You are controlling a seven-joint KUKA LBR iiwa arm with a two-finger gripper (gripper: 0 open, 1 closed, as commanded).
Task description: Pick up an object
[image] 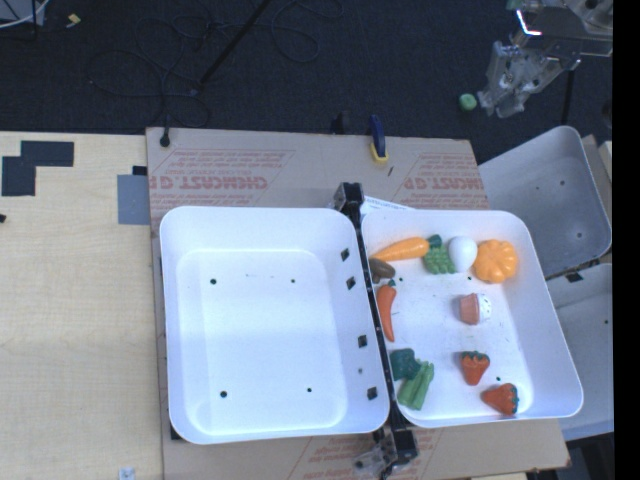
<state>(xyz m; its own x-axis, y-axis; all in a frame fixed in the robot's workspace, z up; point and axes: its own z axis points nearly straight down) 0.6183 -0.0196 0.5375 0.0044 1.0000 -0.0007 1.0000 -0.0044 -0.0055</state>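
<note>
While nothing is gripped yet:
target: pumpkin (495, 260), right bin (545, 298) far corner, beside white ball (461, 252)
handling: prob light, stiff, smooth plastic; grip across ribs
end effector (505, 96): up high off bin, open/closed unclear

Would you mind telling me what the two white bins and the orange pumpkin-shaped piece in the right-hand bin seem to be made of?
The left bin and right bin look like thin moulded plastic: uniform white, rounded corners, a soft sheen. The pumpkin appears to be toy plastic or rubber: a smooth, evenly orange, lobed surface with a faint shine. Which of the two cannot be told from here.
</note>
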